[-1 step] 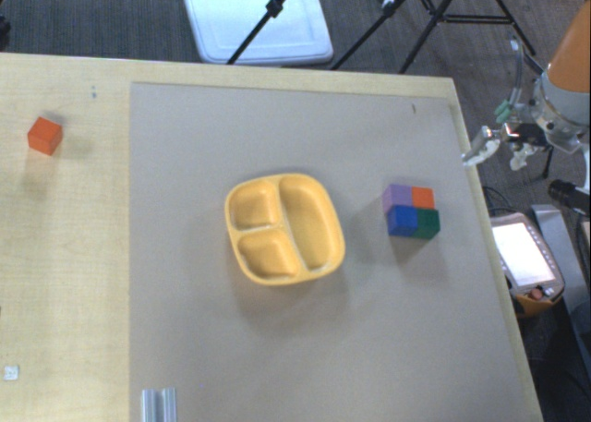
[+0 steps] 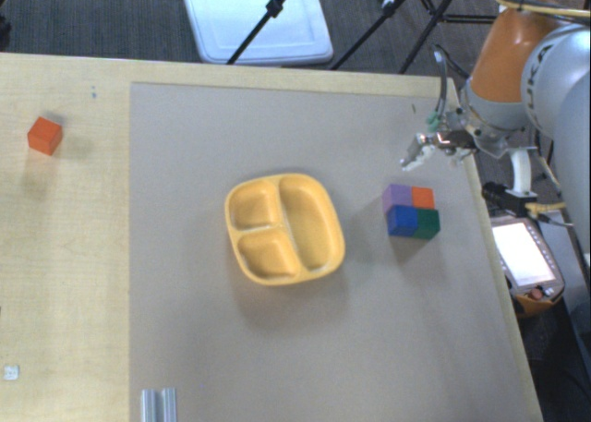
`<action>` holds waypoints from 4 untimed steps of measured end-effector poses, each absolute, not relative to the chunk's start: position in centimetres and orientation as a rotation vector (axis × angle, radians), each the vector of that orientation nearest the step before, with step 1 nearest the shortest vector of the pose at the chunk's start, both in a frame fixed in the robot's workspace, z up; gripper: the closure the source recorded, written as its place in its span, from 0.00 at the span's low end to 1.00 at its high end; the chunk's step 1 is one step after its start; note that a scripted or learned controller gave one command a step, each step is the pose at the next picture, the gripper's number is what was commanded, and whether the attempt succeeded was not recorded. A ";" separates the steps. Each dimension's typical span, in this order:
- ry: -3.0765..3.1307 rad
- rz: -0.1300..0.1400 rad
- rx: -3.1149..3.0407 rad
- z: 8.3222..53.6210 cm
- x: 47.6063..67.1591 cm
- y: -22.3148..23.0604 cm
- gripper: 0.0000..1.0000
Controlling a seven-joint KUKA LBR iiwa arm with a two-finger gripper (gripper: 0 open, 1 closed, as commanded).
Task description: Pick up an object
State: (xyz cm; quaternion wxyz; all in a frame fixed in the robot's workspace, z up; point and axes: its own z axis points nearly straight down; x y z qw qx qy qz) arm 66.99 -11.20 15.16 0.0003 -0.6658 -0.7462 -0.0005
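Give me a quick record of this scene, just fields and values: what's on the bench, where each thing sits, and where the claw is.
plate: yellow, three compartments, middle of the grey mat
cube cluster: purple, orange, blue and green, right of the plate, apart from it
orange block: alone at far left, on the wood
claw: above the cube cluster near the mat's right edge, holding nothing
arm: enters from the right

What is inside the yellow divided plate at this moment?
The yellow divided plate shows three compartments, and only bare yellow surface is seen in each. The multicoloured block cluster sits outside it, to its right. What lies under the plate is covered.
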 end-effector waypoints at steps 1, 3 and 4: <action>-2.506 -0.003 -1.896 9.3 67.0 -8.8 0.00; -2.723 -0.012 -1.586 9.7 62.4 -10.2 1.00; -2.489 -0.006 -1.922 20.8 62.1 -1.9 1.00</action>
